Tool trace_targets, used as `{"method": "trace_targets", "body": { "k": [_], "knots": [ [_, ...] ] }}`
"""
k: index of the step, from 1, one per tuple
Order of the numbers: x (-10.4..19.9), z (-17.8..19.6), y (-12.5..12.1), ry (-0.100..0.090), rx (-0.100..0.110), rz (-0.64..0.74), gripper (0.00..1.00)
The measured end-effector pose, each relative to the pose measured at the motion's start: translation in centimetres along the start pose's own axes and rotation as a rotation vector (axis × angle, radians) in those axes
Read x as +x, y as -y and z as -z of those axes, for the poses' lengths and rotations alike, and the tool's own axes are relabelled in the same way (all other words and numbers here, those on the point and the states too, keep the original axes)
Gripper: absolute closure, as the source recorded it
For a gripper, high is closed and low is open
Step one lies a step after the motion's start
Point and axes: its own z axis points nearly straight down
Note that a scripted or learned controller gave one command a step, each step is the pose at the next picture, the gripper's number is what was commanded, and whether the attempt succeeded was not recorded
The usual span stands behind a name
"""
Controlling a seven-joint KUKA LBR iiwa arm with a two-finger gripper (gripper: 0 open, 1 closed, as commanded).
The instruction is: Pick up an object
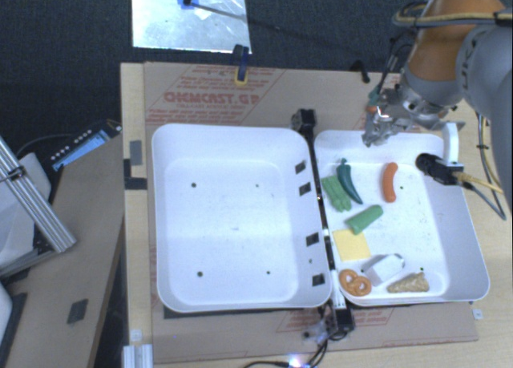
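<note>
Right bin [473, 266], contents listed from the near rim toward the far wall:

- Pretzel [354, 282], near-left corner, just beside a white block [383, 267].
- Tan crumbly wedge [409, 282], near rim, just right of the block.
- Yellow square [351, 244], beyond the pretzel.
- Light green cylinder [365, 218], touching or nearly touching the square's far edge.
- Green leafy piece [335, 193] and dark green pepper [346, 180], overlapping at the bin's left side.
- Orange sausage [389, 181], alone and well apart from the rest.

Gripper [377, 137]: hung over the far wall, nothing between its fingers; whether they stood spread or pressed together could not be told.

No one target was marked. Pepper and sausage lay nearest, both nearer the camera than the gripper and below it.

Risks, judged: a descent on the pepper might catch the leafy piece too, or nudge both aside; the sausage might roll from a closing pinch; a drop straight down might strike the wall.

Left bin [172, 222]: noted.
</note>
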Motion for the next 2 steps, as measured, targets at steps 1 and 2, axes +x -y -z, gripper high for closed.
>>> {"method": "trace_targets", "body": {
  "k": [1,2],
  "knots": [
    [-3.8,4.8,-0.1,0.001,-0.008,0.002,1.00],
    [6.5,-1.3,-0.1,-0.004,-0.002,0.014,1.00]
  ]
}}
